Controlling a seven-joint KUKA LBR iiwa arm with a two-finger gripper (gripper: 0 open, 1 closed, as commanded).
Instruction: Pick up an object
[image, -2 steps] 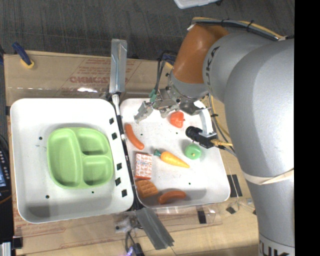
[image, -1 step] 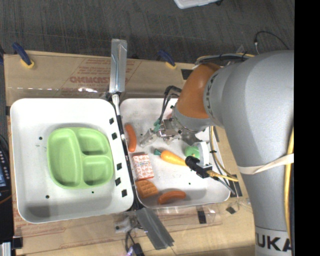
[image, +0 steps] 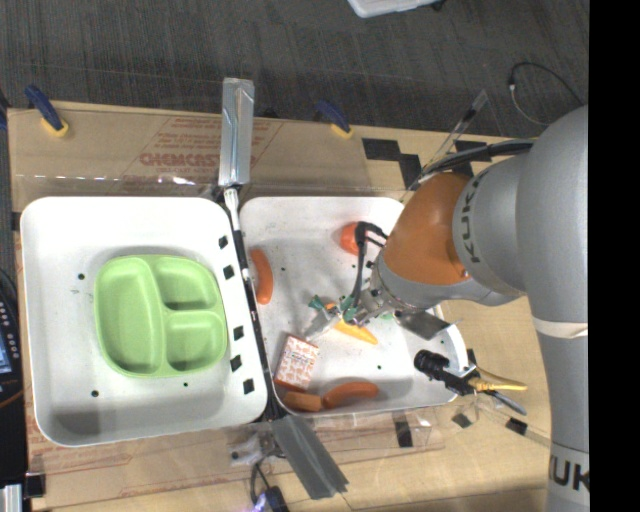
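My gripper (image: 330, 314) hangs low over the middle of the right bin (image: 300, 225), with the grey and orange arm reaching in from the right. A small yellow-orange wedge (image: 359, 333) lies just to its right on the bin floor, close to the tip. A red and white carton (image: 297, 360) lies tilted a little below and left of the gripper. An orange sausage (image: 262, 276) rests along the bin's left wall. A red-orange sausage (image: 351, 392) and a darker one (image: 301, 402) lie by the front wall. An orange round thing (image: 349, 237) is partly hidden behind the wrist.
The left bin (image: 50, 300) holds a green divided plate (image: 160, 315). A raised divider (image: 240, 290) with black clips separates the two bins. Cardboard covers the bench behind them, with blue clamps (image: 47, 110) at its far edge.
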